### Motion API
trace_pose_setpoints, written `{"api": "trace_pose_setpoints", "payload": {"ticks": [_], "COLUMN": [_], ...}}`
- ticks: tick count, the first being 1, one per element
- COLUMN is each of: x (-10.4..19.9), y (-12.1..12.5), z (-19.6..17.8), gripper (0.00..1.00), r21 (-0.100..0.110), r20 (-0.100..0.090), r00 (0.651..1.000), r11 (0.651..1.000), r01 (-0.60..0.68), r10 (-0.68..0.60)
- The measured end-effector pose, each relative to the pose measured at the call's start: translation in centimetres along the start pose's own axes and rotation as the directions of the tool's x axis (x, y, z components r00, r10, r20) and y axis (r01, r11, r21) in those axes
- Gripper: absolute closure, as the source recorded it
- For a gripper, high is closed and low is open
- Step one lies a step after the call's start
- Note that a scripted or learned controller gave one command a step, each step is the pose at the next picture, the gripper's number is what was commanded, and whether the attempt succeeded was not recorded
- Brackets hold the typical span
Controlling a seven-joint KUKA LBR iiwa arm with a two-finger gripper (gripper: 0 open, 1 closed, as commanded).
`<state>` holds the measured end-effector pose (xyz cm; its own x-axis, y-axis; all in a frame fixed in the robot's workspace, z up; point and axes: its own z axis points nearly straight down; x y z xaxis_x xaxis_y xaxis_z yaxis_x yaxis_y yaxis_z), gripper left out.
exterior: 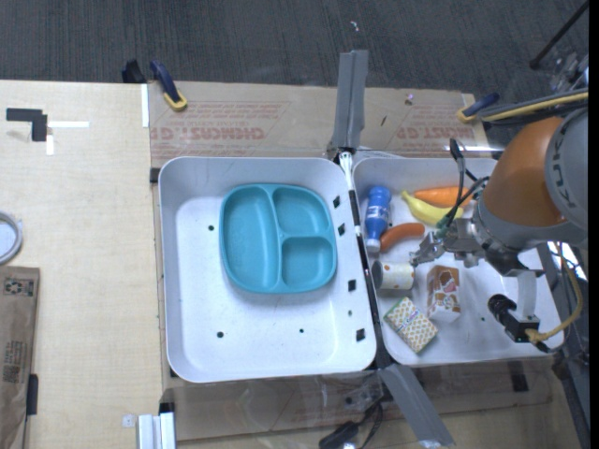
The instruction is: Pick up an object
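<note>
Camera view: the left bin [178,251] at frame centre holds a teal divided plate [278,238]. The right bin [468,340] holds a blue bottle [376,211], a banana [423,210], an orange carrot-like item [440,195], a red-orange sausage shape [401,235], a small white cylinder [395,275], a printed packet [444,293] and a patterned pouch [411,325]. The gripper [438,249] sits low at centre right, just above the packet; whether it is apart or together cannot be told. Judgement: nothing lifted; grasp and raise remain.

teal plate [279,238] | blue bottle [376,210] | yellow banana [426,210] | white bins [178,279]
</note>
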<state>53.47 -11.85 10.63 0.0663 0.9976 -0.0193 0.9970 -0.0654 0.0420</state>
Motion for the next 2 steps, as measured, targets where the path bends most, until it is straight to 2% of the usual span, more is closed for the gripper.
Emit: {"api": "trace_pose_setpoints", "payload": {"ticks": [1, 2], "x": [-0.1, -2.3], "y": [-3.6, -5.0], "z": [0.0, -13.0], "gripper": [0.0, 0.0], "r21": [0.0, 0.047], "r20": [0.009, -0.003], "r00": [1.0, 0.953], "r11": [1.0, 0.952], "r01": [-0.03, -0.301], "r10": [0.03, 0.302]}}
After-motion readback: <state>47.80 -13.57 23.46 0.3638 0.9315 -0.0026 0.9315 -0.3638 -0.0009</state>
